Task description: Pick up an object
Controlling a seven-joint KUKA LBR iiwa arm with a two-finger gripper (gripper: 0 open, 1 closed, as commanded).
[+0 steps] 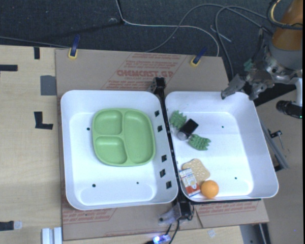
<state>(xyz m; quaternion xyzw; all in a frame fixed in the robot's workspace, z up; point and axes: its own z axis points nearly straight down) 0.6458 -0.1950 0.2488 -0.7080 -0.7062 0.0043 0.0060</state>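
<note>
We count two white bins side by side on a cardboard sheet (142, 67): left bin (76, 136), right bin (249, 151). They touch along a black centre seam.

Left bin: one green divided plate (124, 136), three compartments, sitting slightly toward 12 o'clock of the bin's centre. We see nothing on the plate.

Right bin, six items, all bunched on the 9 o'clock side near the seam:
- two green leafy pieces: upper leafy piece (177, 119) at about 10 o'clock, lower leafy piece (199, 142) nearer bin centre
- one black block (190, 126) between the two leafy pieces, with a small grey cylinder (182, 134) touching it at its 7 o'clock
- one tan cracker-like piece (197, 169) at about 7 o'clock in the bin
- one red-and-white packet (189, 181) just beside the cracker, at its 7 o'clock, partly overlapped by it
- one orange ball (210, 189) at the bin's 6 o'clock wall, just beside the packet and below the cracker

One arm (286, 27), entering from 3 o'clock, orange band visible at the top right corner. One gripper (240, 87) hangs over the 1 o'clock corner of the right bin, at the rim, well apart from all six items. Nothing is between its fingers. We can't tell whether the fingers are spread or closed; they're too dark and small at this angle.

Two yellow-and-blue clamps pin the cardboard's 12 o'clock edge: left clamp (73, 50), right clamp (197, 58).
</note>
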